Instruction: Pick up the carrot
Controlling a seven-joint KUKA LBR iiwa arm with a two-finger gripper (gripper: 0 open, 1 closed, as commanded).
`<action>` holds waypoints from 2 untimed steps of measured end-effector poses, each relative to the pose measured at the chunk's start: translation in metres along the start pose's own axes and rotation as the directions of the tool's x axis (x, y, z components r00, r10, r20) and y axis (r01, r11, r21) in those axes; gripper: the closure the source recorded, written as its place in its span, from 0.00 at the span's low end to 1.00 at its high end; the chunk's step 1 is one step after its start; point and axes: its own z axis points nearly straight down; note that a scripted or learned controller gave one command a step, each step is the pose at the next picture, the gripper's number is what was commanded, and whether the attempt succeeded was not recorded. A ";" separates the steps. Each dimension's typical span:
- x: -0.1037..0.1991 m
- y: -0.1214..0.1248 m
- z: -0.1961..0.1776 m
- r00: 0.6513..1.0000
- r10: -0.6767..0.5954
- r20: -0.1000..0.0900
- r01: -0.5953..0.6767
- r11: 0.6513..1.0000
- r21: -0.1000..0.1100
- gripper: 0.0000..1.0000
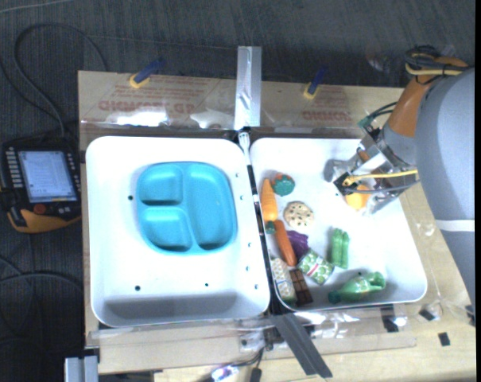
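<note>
Gripper (366,188) over right bin's (399,245) far right corner, fingers pinching a yellow-orange item (356,196), carrot (283,241) lying along left wall, well apart.

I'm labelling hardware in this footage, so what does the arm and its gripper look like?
The arm is a thick, rounded grey body with an orange band above the wrist. Dark and yellow cables loop beside the band. The gripper is a compact grey and black metal assembly with a yellow-orange patch at its tip.
</note>
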 end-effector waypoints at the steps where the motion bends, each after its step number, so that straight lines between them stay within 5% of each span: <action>1: 0.018 0.013 0.017 0.979 -0.203 0.010 0.203 0.979 -0.025 0.00; 2: -0.055 -0.015 -0.008 0.993 -0.120 0.020 0.120 0.993 -0.014 0.00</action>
